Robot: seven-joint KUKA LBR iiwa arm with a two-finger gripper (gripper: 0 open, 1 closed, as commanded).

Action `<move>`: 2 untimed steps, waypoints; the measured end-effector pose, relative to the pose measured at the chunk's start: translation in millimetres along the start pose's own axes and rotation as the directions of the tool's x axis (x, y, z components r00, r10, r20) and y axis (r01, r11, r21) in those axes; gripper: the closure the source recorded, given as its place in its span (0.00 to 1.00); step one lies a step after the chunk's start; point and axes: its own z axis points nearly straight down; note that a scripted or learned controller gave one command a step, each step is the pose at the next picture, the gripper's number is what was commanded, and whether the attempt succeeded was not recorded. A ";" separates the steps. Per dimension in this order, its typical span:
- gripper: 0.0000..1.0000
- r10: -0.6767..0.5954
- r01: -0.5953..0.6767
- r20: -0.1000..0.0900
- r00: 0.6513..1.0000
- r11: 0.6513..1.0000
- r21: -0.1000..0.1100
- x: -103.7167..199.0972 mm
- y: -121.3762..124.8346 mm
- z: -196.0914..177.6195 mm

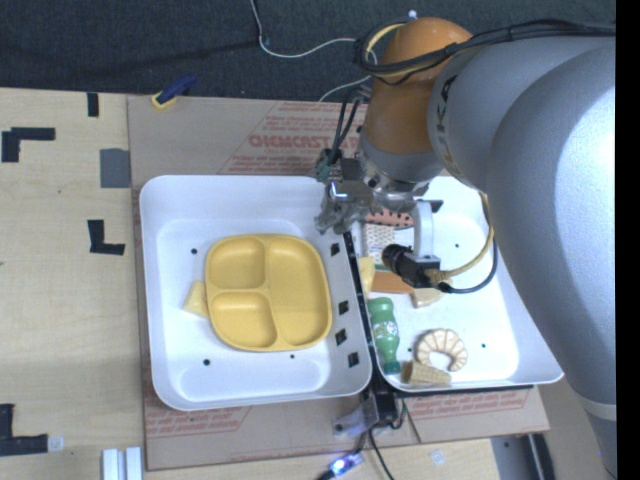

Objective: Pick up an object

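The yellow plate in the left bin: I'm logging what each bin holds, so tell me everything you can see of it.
The yellow plate is a rounded square of what looks like matte plastic, split by raised ridges into three compartments, all bare. It lies flat, right way up, turned slightly askew, near the middle of the left bin. A pale yellow wedge pokes out from under its left edge. Nothing else touches it.

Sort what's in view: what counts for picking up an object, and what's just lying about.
For the job:
- gripper
- green bottle
- croissant
- yellow divided plate
- right bin
- left bin

Lying about:
- white cable
- cardboard sheet
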 end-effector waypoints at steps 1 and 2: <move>1.00 0.003 -0.003 0.001 1.000 1.000 -0.001 -6.2 7.0 -10.0; 1.00 0.003 -0.003 0.001 1.000 1.000 0.000 12.2 5.0 -11.0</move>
